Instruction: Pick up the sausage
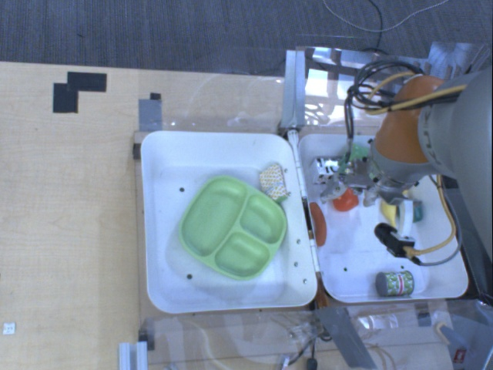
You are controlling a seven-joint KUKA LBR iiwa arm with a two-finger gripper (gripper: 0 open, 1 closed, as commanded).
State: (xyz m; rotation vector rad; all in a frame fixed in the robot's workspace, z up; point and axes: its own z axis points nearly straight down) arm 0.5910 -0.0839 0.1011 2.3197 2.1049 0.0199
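The sausage (318, 223) is a reddish-brown link lying lengthwise against the left wall of the right bin (439, 284). My gripper (340, 185) hangs over the upper middle of that bin, up and to the right of the sausage and apart from it. A small orange-red piece (347, 201) lies just below the gripper, touching or nearly touching it.
A green divided plate (233, 227) sits in the left bin (166, 268), with a small patterned piece (272, 180) at its upper right. In the right bin lie a yellow item (390, 211), a teal item (417, 211) and a can on its side (395, 284).
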